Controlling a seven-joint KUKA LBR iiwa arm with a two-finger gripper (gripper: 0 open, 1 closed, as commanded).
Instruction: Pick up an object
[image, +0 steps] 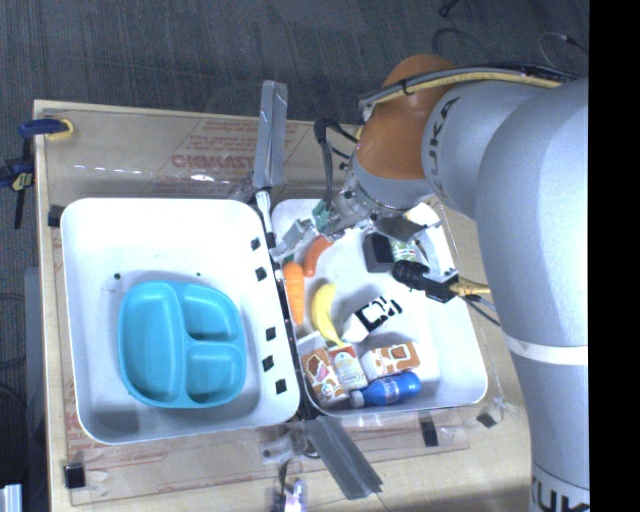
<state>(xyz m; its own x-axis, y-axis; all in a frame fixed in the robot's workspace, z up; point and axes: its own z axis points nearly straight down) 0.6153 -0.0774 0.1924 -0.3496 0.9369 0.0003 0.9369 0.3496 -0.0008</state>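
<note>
Carrot (294, 290) lies along the left wall of the right bin (470, 370), touching the banana (324, 312), with cartons and a blue bottle (392, 388) nearer. My gripper (322, 226) hangs just beyond its far end; its state I cannot tell. I judge the carrot stiff, light, smooth: grip across the middle.
</note>
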